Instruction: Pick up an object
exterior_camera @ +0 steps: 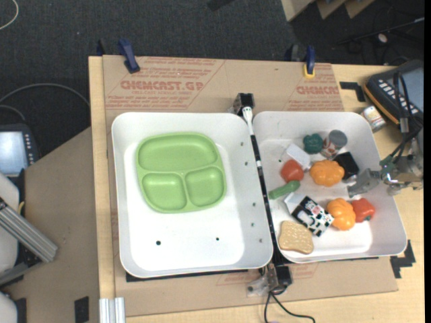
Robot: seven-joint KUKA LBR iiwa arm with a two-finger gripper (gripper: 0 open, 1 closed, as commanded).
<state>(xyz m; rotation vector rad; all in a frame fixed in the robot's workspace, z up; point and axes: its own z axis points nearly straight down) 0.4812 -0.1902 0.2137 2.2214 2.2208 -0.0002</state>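
Bread nearest, front of right bin, light, flat, awkward to pinch. Behind it patterned block, orange pepper, red piece. My tool hangs just above red piece, beside black block; cannot tell its state. Likely target red piece: small, light, smooth plastic, slippery; pinch across middle. Farther: second pepper, green tray in left bin.

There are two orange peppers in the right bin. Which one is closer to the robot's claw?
The lower orange pepper, beside the red toy. It lies just below the gripper; the upper pepper sits farther left, toward the bin's middle.
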